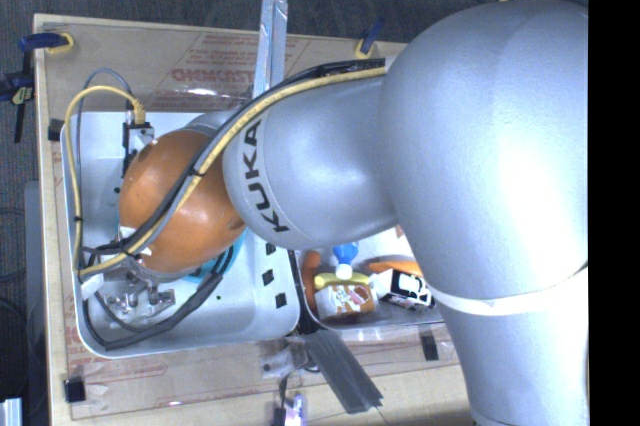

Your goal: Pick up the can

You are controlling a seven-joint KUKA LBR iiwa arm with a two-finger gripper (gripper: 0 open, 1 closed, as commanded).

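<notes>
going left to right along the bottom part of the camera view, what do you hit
gripper down in the left bin → divider between the bins → small bottle with a yellow label → orange, black and white item in the right bin

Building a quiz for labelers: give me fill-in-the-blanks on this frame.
1. The hand is down in the ____ bin.
2. The band above the wrist is ____.
3. The letters on the arm spell ____.
4. The bottle with the yellow cap lies in the ____ bin.
Missing words: left; orange; KUKA; right
</notes>
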